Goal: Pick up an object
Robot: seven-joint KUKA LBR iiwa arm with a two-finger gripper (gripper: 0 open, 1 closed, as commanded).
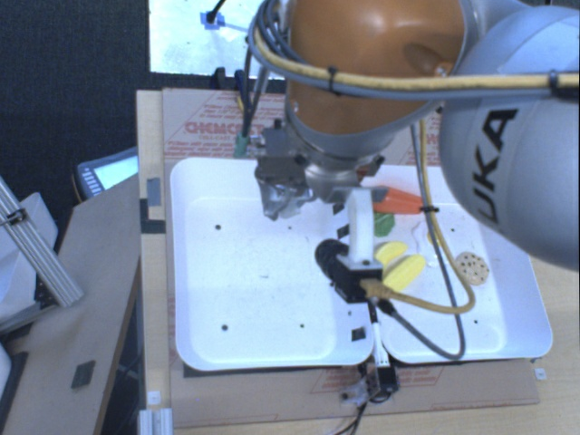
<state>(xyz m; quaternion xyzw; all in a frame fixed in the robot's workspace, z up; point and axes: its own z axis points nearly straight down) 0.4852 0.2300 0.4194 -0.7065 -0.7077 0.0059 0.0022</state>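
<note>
Yellow banana (400,271) lies curved beside round speckled cookie (471,266); gripper (283,202) state: cannot tell

A dark blue wall (72,62) stands behind the bench. A pale wooden table (91,279) sits at the left, bearing a slanted metal rail (36,252).

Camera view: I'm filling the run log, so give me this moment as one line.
arm: over the bins' shared edge | gripper: above left bin, fingers unclear | right bin: yellow pieces, cookie, carrot | held: nothing seen
</note>
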